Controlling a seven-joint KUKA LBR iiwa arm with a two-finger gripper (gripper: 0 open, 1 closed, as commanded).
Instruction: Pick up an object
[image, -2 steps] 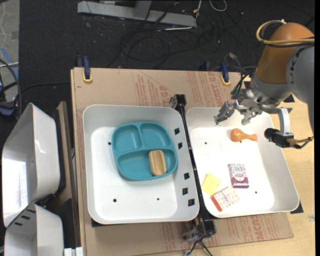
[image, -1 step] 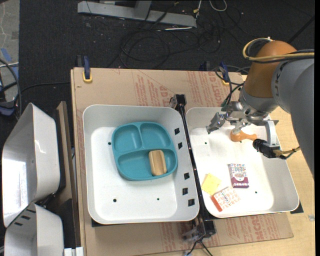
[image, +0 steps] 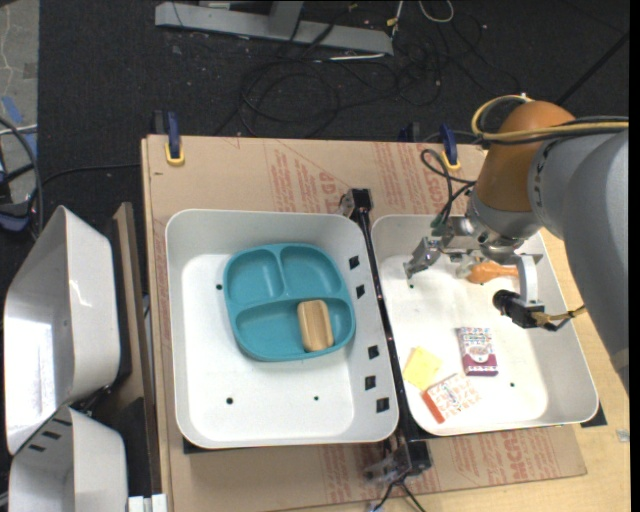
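Starting at the left bin (image: 190, 330), a teal tray (image: 285, 300) lies flat with a tan block (image: 314, 325) in its lower right compartment. Across the divider, the right bin (image: 560, 400) holds a yellow pad (image: 421, 366), an orange-edged card (image: 452, 397) just below it, and a small box (image: 478, 351) to their right. My pincer (image: 428, 255) hangs over that bin's upper left part, fingers spread, pinching nothing. An orange piece (image: 490, 271) lies beside my wrist, part hidden.
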